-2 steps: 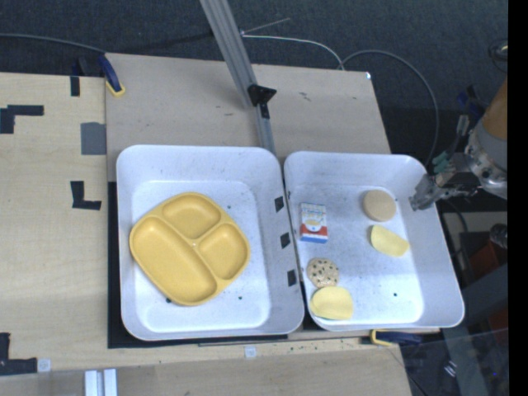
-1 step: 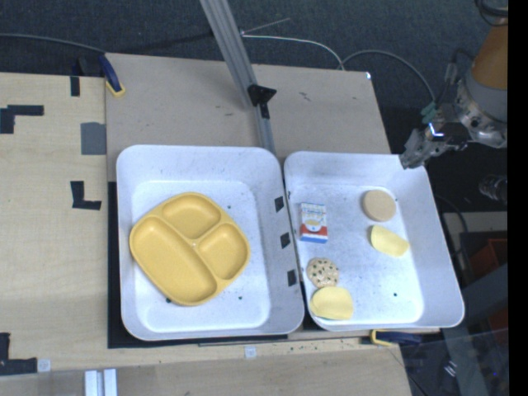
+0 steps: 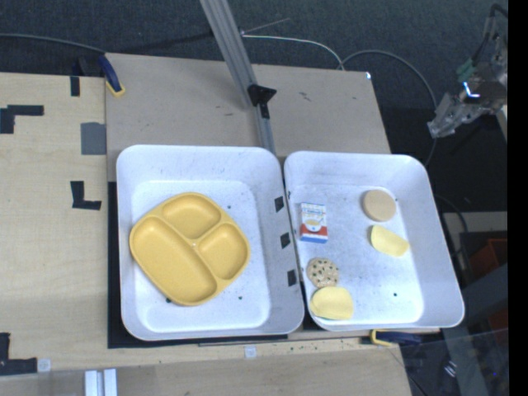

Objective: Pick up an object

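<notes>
The right bin (image 3: 412,172) holds several small items. A white, blue and red carton (image 3: 313,222) lies near its left wall. A tan round piece (image 3: 379,205) and a yellow lump (image 3: 388,241) sit toward the right. A chocolate-chip cookie (image 3: 322,270) rests just above another yellow lump (image 3: 332,303) at the front left. My gripper (image 3: 452,115) hangs off the bench at the upper right, beyond the right bin's far corner and well apart from every item. Nothing is visible in it.
The left bin (image 3: 132,172) holds a yellow three-compartment plate (image 3: 190,247). A grey metal pole (image 3: 231,40) slants down from the top to the gap between the bins. Cables (image 3: 388,56) trail over the dark floor behind the bench.
</notes>
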Action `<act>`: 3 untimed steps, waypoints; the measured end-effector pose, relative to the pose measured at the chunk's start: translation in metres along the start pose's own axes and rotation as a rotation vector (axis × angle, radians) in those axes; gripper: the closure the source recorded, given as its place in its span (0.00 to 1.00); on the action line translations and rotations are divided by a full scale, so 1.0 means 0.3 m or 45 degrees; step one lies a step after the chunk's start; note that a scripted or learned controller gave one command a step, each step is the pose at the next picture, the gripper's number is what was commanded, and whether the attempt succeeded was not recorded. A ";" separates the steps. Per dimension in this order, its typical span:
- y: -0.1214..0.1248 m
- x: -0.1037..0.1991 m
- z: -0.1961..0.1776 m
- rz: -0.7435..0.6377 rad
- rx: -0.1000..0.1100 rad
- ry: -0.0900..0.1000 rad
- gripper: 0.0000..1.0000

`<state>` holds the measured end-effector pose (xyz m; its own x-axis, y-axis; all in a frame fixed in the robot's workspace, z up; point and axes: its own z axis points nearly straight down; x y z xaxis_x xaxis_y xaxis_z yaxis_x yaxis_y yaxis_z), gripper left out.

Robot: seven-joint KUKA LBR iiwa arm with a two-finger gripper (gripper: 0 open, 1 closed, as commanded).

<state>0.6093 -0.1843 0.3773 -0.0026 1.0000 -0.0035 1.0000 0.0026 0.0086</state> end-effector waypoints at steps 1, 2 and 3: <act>-0.005 0.001 0.017 0.002 0.012 0.002 0.00; -0.267 0.348 0.012 -0.007 0.013 0.008 0.00; -0.394 0.510 0.012 -0.004 0.014 0.006 0.00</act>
<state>0.4907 -0.0315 0.3723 -0.0054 1.0000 0.0014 1.0000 0.0054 -0.0023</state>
